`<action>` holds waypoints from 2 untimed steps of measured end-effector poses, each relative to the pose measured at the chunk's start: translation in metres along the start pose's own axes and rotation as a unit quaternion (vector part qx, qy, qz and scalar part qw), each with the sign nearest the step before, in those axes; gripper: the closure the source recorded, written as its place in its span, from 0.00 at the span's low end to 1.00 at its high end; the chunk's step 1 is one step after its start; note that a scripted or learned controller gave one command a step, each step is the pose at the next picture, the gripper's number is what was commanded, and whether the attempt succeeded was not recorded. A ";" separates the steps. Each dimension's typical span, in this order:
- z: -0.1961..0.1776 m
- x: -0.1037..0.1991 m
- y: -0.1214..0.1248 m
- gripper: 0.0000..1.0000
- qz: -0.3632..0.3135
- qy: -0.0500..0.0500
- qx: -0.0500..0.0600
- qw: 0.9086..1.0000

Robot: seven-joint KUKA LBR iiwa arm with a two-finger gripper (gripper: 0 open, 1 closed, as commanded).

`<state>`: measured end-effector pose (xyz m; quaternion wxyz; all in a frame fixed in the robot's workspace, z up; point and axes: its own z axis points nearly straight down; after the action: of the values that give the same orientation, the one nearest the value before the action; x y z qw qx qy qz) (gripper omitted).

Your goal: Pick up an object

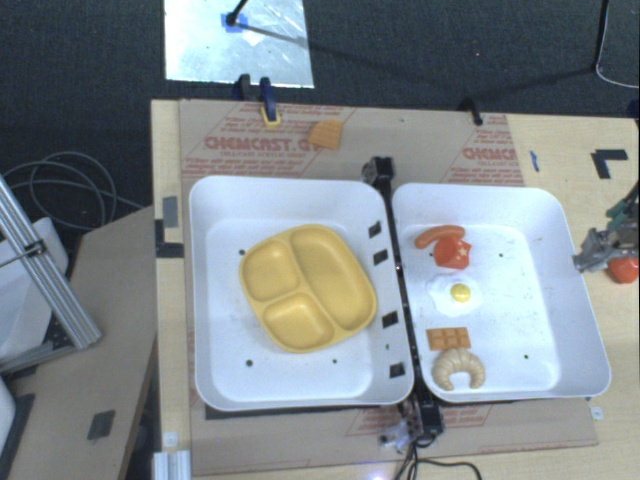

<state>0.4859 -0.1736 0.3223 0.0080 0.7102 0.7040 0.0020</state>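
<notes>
Over the right bin's outer edge, the end effector (607, 248) hangs at the frame's right side; whether it is spread or pressed together cannot be told. Just beside it, outside the shallow white right bin (575, 313), sits a small red object (624, 269).
</notes>
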 end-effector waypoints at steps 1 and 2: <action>0.052 0.139 -0.001 1.00 -0.013 0.007 0.008 1.000; -0.110 0.083 0.002 1.00 -0.005 0.002 -0.003 1.000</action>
<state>0.4875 -0.0900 0.4314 0.0087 0.7065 0.7076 0.0059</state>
